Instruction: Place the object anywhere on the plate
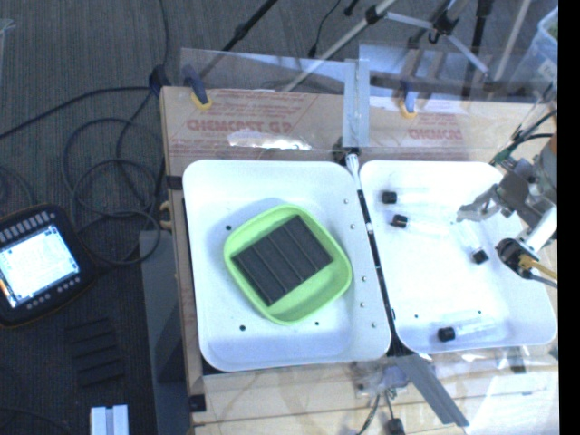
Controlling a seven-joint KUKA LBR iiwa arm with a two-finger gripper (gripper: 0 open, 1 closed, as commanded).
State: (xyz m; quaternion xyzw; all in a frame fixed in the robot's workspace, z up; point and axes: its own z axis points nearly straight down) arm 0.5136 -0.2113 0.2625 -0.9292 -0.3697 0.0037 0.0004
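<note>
The bench (272,116) bears two white bins. The left bin (208,333) holds a green plate (337,279) with a dark ridged slab (281,259) on it. In the right bin (426,279) lie clear tubes with black caps (one cap (479,256) near 3 o'clock). The gripper (489,205) hovers at that bin's 2 o'clock; its opening cannot be told.

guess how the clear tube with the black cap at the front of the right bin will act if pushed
The tube lies flat on its side and looks round, so it would probably roll. It looks thin and clear, so likely light and easy to knock away. Its smooth surface may be slippery on the white bin.
</note>
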